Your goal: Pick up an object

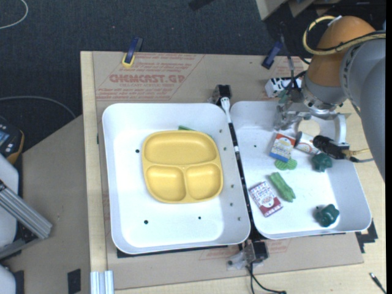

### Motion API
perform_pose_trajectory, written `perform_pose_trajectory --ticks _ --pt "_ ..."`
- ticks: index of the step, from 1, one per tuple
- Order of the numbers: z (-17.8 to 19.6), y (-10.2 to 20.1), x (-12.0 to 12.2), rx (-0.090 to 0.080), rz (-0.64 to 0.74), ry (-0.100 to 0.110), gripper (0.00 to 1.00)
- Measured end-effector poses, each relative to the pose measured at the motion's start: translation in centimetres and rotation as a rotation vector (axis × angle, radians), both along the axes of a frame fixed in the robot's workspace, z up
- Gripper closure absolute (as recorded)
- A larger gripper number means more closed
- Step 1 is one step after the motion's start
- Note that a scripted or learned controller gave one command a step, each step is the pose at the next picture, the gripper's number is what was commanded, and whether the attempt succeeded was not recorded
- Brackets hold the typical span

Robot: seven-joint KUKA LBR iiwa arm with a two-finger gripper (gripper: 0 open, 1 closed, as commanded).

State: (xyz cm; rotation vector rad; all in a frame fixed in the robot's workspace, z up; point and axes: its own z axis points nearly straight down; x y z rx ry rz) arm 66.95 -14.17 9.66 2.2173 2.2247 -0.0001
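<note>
1. Grey metal makes up the arm's two-finger gripper (288,122), which hangs low over the far end of the right shallow white plastic bin (349,188); from this slant I cannot tell how far it is open, and nothing is seen clasped in it.
2. Just below the gripper, nearly touching it, lies the small red-and-white printed carton with a blue end (282,147), the likeliest thing to be picked, judging by how closely the gripper stands over it.
3. Beside the carton, to the gripper's right, sits a dark green knobbly plastic toy (321,162); a ridged light green pickle-shaped piece (283,186) and a flat red printed packet (265,198) lie further toward the near rim, and another dark green lumpy toy (326,214) sits in the near corner.
4. These pieces look loosely scattered, well apart, which should leave room for a grasp.
5. Well to the gripper's left, the other white bin (122,207) holds a smooth yellow three-compartment plate (182,165), glossy and rounded.
</note>
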Motion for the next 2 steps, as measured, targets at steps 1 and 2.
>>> perform_pose_trajectory --ticks 1,2 --pt "6.5 -0.3 0.1 -0.002 -0.003 -0.009 1.0" --pt "13.1 -0.1 0.1 -0.002 -0.002 -0.01 1.0"
